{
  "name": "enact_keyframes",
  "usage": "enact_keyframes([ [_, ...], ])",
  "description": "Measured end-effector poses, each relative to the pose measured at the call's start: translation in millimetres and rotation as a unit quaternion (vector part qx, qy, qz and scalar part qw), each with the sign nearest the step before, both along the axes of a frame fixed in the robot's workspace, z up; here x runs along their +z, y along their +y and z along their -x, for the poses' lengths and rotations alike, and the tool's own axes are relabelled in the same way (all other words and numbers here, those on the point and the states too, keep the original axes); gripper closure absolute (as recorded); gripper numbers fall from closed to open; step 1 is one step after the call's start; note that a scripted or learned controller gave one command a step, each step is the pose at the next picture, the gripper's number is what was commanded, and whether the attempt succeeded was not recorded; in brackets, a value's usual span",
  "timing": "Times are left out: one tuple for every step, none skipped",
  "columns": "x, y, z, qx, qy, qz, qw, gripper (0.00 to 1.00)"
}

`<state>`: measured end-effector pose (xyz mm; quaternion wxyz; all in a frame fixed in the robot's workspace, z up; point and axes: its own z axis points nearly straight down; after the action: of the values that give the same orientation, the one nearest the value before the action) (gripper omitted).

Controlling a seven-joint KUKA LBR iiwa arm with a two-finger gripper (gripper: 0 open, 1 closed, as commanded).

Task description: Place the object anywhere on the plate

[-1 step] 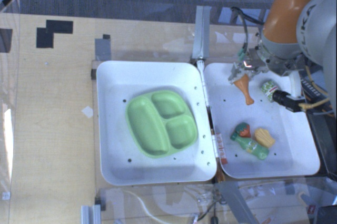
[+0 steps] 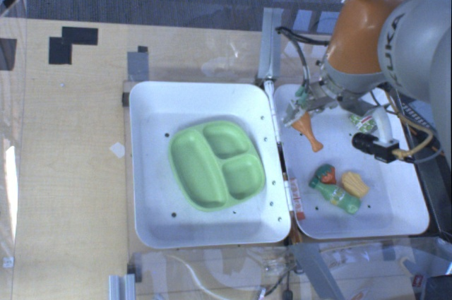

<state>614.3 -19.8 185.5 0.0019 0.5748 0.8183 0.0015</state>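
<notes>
Green three-compartment plate (image 2: 217,164) in left bin (image 2: 152,221), tilted a bit, nothing on it. Orange carrot-like toy (image 2: 309,133) in right bin (image 2: 402,221), upper left part, upper end right at gripper (image 2: 305,105). Fingers hard to read, can't tell if spread, pressed together or pinching carrot. Lower in same bin: green toy with red top (image 2: 332,190) touching yellow corn-like toy (image 2: 354,184). Small green-white item (image 2: 364,122) near right side, partly under arm (image 2: 395,23).

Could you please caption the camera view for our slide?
Gripper over right bin by an orange toy; green plate waits left.
</notes>
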Motion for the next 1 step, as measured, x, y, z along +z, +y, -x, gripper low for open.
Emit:
enact_keyframes([
  [-0.2,104.3,17.0,0.038,0.000,-0.0004,0.9993,1.00],
])
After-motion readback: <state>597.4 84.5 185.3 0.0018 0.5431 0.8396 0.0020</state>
